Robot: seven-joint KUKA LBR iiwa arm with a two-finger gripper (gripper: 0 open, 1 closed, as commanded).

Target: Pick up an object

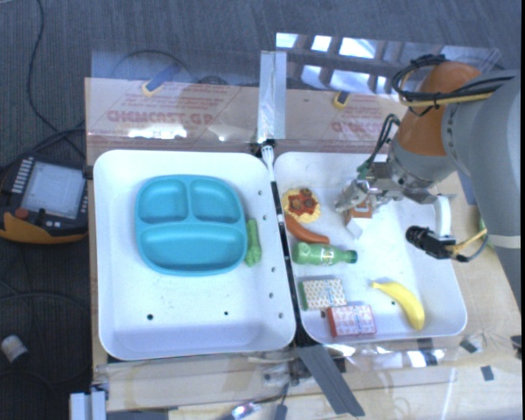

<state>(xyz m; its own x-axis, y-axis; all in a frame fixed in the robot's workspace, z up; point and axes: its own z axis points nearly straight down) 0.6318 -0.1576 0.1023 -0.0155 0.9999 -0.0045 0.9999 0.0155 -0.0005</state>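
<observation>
claw: (359, 196) over the far middle of the right bin, tilted down to the left; apart or together, cannot tell, view too cluttered
arm: (472, 138) grey with an orange band, comes in from the far right
small brown and white item: (359, 217) right bin, directly under the claw tip, looks to be touching it; cannot tell if it is gripped or just lying there
right bin: (389, 256) white, shallow, on the worktop (494, 269)
left bin: (192, 309) white, edge to edge with the right bin
pizza toy: (301, 204) round, yellow with red, far left of the right bin, near the divide
sausage: (306, 232) orange, just near-side of the pizza toy, touching or almost
green bottle: (324, 255) on its side, cap pointing right, just near-side of the sausage
patterned packet: (322, 292) flat, near left part of the right bin
red box: (350, 320) just beside the patterned packet, at the near wall
banana: (401, 303) yellow, near right of the right bin, apart from the red box
blue plate: (191, 224) three compartments, far half of the left bin
green pod: (253, 241) against the blue plate's right edge, by the bin wall
handheld controller: (42, 198) on the floor, left of the worktop
</observation>
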